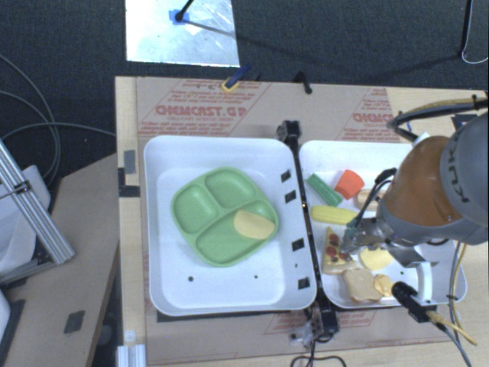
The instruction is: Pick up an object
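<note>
White plastic forms the two shallow bins sitting side by side on the counter point(191, 105), which is covered with printed cardboard. The left bin point(164, 205) holds a green divided plate point(206, 205), and a pale yellow potato-shaped piece point(254, 224) lies in the plate's near right compartment. The right bin point(336, 159) holds a scatter of toy food: a green bean-like stick point(325, 189) at its far left, an orange-red block point(350, 183) just right of that, a yellow corn cob point(331, 215) nearer, a pizza slice point(333, 257) by the divider, a pale yellow chunk point(375, 259) to its right, and a tan bread-like piece point(365, 285) at the near edge. The grey and orange arm point(428, 189) reaches in from the right and hangs over the right bin. Its pincer point(353, 239) sits low among the food, just above the pizza slice and beside the corn cob; whether it is spread or pressed together cannot be told.
</note>
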`<control>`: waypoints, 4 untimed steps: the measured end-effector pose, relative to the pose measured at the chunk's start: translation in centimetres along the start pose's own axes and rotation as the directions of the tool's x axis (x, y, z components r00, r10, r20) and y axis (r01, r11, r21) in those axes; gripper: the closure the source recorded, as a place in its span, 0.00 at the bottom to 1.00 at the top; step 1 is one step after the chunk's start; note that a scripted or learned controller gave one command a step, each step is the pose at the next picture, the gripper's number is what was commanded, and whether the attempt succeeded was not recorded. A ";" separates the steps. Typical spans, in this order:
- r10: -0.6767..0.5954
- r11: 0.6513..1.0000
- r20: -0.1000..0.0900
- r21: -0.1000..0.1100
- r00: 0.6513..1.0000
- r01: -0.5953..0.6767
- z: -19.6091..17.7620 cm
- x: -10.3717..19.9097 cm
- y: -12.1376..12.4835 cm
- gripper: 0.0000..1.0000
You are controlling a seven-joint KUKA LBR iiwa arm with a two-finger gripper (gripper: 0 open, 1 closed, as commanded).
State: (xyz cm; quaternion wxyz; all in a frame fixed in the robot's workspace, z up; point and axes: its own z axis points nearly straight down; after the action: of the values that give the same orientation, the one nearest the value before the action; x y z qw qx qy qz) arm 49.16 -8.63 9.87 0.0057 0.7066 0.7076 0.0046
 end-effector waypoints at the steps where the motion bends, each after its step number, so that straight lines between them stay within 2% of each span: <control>1: -0.015 1.000 -0.006 0.002 1.000 0.015 -9.1 10.5 4.3 1.00; 2: -0.007 1.000 -0.004 0.016 1.000 0.007 -8.6 15.2 -0.3 1.00; 3: -0.005 1.000 -0.003 0.012 1.000 0.005 -9.6 14.9 0.0 1.00; 4: -0.005 1.000 -0.003 0.015 1.000 0.005 -8.5 18.1 -0.4 1.00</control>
State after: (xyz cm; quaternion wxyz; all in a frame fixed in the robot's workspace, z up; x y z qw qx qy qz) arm 48.62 9.46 18.36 -0.0008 0.7047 0.7095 0.0002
